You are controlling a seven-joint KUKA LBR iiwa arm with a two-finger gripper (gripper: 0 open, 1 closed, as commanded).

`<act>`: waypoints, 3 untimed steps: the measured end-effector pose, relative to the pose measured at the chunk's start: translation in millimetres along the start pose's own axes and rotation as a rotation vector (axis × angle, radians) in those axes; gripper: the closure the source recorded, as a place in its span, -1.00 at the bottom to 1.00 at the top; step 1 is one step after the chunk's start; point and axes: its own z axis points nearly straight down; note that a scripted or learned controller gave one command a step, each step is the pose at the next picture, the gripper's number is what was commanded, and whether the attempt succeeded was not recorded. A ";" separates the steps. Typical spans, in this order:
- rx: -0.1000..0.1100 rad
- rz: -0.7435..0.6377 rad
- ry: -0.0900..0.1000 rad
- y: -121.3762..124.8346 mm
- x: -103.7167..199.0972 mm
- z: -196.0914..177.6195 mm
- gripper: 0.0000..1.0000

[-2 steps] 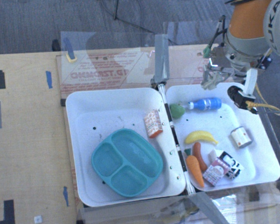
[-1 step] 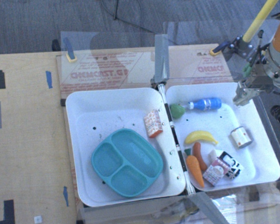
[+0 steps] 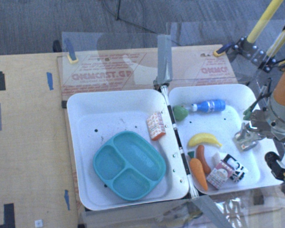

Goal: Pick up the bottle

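Approach stage. Gripper [image 3: 245, 140] at bin's [image 3: 211, 189] four o'clock, finger state unreadable, nothing held. Bottle [image 3: 209, 106] at twelve o'clock, untouched. Next: shift over, descend.

Teal divided plate [image 3: 129, 164] and small carton [image 3: 156, 125] in left bin [image 3: 82, 154], banana [image 3: 204, 140], carrot [image 3: 199, 174] in right bin [image 3: 244, 177]

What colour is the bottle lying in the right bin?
Blue, with a white cap end; the bottle shows clearly in the camera view, lying on its side.

bottle [image 3: 208, 106]: glossy blue plastic | divided plate [image 3: 129, 165]: smooth matt teal plastic | tool [image 3: 245, 140]: shiny metal
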 end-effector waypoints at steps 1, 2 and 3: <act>0.003 0.071 0.000 23.9 33.8 66.3 1.00; -0.003 0.007 -0.001 91.5 -7.2 -39.2 1.00; -0.002 0.306 -0.001 120.7 48.5 -82.8 1.00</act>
